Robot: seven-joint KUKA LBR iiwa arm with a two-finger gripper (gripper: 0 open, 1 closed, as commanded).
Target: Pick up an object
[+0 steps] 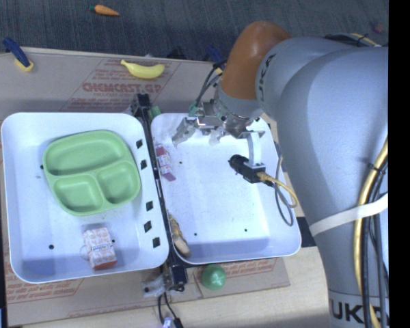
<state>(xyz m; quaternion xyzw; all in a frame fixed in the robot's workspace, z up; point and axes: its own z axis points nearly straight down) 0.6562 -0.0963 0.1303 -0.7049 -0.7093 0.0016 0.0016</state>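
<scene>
Approach is the step in hand: nothing is between my jaws (pixel 198 130), which stand spread open over the far left part of the right bin (pixel 260 238). The closest object is the small red and white packet (pixel 165 162), which lies against this bin's left wall, just beside me and lower. I judge that the next move calls for a short shift toward that wall, then a descent. My arm (pixel 314 115) reaches in from the right, with the wrist bent down
</scene>
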